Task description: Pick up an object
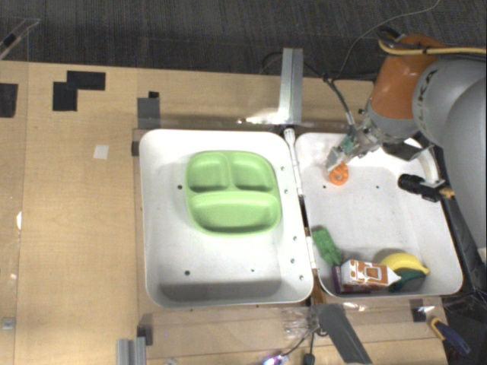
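Observation:
My gripper (344, 153) reaches down into the back left part of the right bin (380, 204), below the arm's orange band. A small orange object (338, 175) lies on the bin floor right under the gripper's tip, touching it or very close to it. Along the bin's front lie a green, pickle-like item (327, 245), a brown and white carton (367, 275) and a yellow banana (404, 263), all well away from the gripper. A green divided plate (232, 191) rests in the left bin (163, 226).
A metal post (291, 90) stands behind the seam between the bins. A black arm fitting (419, 185) sticks out over the right bin's right side. Something dark (412, 280) lies under the banana. A wooden bench top surrounds the bins.

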`<state>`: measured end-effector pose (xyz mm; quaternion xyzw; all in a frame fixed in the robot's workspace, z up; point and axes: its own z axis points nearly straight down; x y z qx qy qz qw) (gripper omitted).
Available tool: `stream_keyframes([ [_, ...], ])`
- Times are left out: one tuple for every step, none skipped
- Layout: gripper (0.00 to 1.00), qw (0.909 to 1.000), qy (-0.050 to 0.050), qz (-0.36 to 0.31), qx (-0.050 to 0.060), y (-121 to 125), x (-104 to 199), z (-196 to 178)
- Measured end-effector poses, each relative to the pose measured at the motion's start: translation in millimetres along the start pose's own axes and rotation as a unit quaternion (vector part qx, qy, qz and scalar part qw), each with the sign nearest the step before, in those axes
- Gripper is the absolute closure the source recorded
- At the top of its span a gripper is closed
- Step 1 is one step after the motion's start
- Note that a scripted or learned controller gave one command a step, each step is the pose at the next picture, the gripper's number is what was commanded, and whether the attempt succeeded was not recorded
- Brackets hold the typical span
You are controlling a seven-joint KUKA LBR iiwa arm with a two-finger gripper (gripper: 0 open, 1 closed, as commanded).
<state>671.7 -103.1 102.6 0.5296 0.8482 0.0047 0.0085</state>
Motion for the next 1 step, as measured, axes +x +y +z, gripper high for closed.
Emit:
stream_keyframes([
  [1.0, 0.9973, 0.003, 0.074, 0.006, 24.2, 48.4, -83.3],
])
